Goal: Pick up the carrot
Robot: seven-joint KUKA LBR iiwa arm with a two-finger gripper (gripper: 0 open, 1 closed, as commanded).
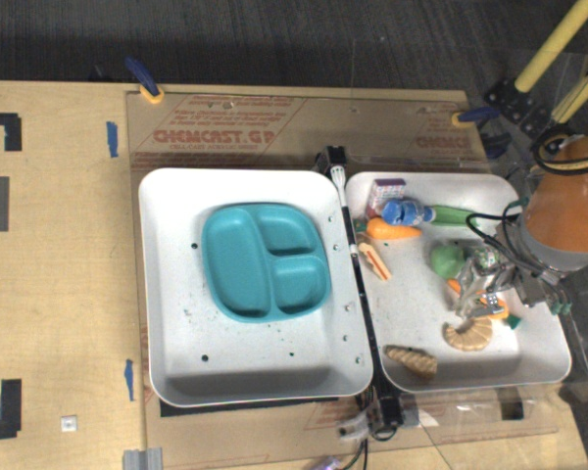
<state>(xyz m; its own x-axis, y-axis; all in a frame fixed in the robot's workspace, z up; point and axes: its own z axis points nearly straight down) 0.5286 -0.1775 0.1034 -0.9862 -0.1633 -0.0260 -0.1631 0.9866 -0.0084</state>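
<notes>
A: Looking down on the counter (59,292), what is seen in the two white bins?

B: A teal divided plate (267,259) is laid in the middle of the left bin (167,292). The right bin (539,355) is crowded with small toy foods.

A: Where is the carrot found?

B: The carrot (393,231) is laid near the right bin's far left corner, close to the wall shared with the left bin. A blue piece (404,211) is touching it on the far side, and a striped orange piece (375,261) is just beside it, toward the near edge.

A: And the gripper?

B: The gripper (480,294) is lowered over the right half of that bin, well apart from the carrot, beside a green piece (445,258) and above a tan round piece (468,336). Whether the jaws are spread or pressed together cannot be told; they are blurred among the clutter.
</notes>
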